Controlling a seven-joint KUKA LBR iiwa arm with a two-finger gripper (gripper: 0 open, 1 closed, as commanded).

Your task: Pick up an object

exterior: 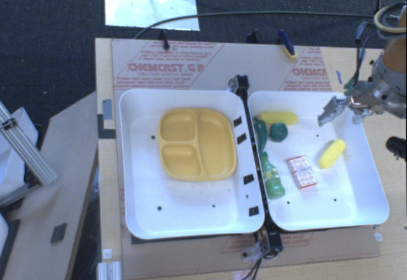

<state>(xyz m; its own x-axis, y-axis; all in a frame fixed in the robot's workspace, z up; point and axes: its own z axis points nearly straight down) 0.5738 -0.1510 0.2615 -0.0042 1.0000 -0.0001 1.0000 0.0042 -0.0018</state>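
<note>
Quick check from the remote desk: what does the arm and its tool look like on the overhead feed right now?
The grey metal arm enters from the right, with an orange band above the wrist and a pale ring-shaped part over that. Dark cables run alongside it. The small grey metallic two-finger tool sticks out leftward over the right white bin.

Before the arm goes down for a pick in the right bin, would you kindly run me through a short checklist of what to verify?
1. Gripper holds nothing: cannot tell; nothing visible in it.
2. Gripper over the right bin: ok, near its far right corner.
3. Nearest target free to grasp: ok; the yellow piece lies alone, apart from the red and white box.
4. Crowded items: not ok; the green bottle, dark green ball and corn cob sit close along the divider.
5. Yellow tray out of the way: ok, in the left bin.
</note>
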